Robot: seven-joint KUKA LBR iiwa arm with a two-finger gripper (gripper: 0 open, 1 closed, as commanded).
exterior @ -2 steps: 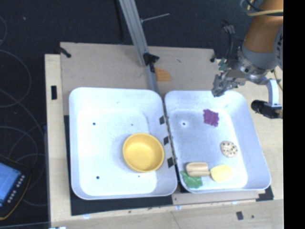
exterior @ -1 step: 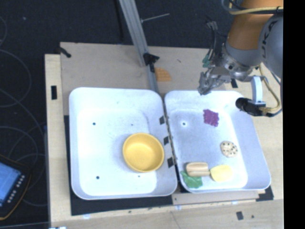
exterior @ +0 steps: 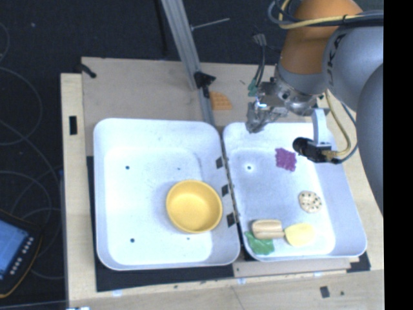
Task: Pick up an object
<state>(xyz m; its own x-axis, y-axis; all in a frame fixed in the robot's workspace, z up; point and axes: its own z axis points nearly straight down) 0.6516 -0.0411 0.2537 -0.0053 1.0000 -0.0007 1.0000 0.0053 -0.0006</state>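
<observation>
— Step in hand?

— Approach, by the look of it. Nothing lifted yet. Pictured right of centre in the upper half of the frame: gripper (exterior: pixel 258 120), poised over the upper-left corner of the right bin (exterior: pixel 342 192), just beside the divide from the left bin (exterior: pixel 110 173). Carrying nothing visible.

— Open or closed?

— Cannot tell from this slant; too small and dark against the wrist.

— Likeliest target?

— Probably the purple object (exterior: pixel 285 158), nearest of the lot. Lying just down and to the right of the gripper, on the floor of the right bin's upper half, apart from everything else.

— Looks like?

— Small, lumpy, ragged at the edges, deep violet. Possibly a toy bunch of grapes; hard to say. Lying flat and irregular, so likely awkward to pinch squarely.

— Other candidates?

— Lower in the same bin: speckled round piece (exterior: pixel 310 201) at mid right. Along the lower edge, tan roll (exterior: pixel 267 228) just beside yellow lump (exterior: pixel 300 234), with green scrap (exterior: pixel 259 244) at the lower-left corner. In the left bin, toward its lower right, yellow bowl (exterior: pixel 193 206), upright.

— Next move?

— Calls for a short shift down and right, centring over the purple object, then a straight descent and a grip across its narrower width. Risk of closing on air if off-centre.
</observation>
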